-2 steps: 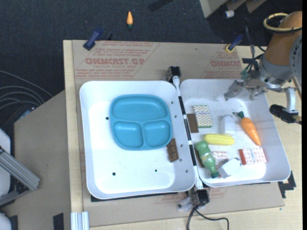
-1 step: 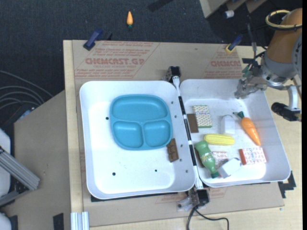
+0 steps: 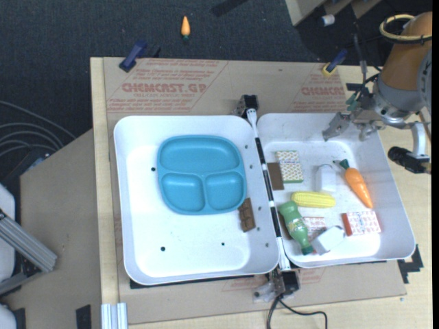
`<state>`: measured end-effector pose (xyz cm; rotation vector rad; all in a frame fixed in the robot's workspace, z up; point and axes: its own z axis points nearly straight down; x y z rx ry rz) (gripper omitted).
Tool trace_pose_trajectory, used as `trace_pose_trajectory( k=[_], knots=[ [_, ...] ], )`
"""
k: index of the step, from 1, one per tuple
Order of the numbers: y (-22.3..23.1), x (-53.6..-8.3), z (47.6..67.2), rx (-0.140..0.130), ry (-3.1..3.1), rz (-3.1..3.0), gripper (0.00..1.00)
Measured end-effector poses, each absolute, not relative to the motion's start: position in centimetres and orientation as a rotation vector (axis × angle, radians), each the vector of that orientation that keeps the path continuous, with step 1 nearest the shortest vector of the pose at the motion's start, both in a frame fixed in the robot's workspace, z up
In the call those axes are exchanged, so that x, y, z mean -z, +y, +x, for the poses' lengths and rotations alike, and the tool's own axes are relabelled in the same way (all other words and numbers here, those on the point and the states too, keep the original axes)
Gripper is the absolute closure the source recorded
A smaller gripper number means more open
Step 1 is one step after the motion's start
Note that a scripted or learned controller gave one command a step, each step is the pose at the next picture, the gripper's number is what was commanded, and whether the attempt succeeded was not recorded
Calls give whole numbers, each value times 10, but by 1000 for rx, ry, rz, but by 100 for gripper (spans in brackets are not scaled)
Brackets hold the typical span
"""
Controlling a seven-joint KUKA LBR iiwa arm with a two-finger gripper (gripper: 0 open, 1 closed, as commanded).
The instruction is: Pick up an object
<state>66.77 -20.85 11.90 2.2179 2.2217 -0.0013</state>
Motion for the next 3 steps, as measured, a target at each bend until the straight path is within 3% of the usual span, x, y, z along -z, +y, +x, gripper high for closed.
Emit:
trace_pose_trajectory(
  k=[1, 2, 3],
  knots=[
    [-209, -130, 668, 0, 2220, 2215, 100],
    [-209, -130, 668, 0, 2220, 2216, 0],
    [-204, -84, 666, 2, 2225, 2222, 0]
  ],
)
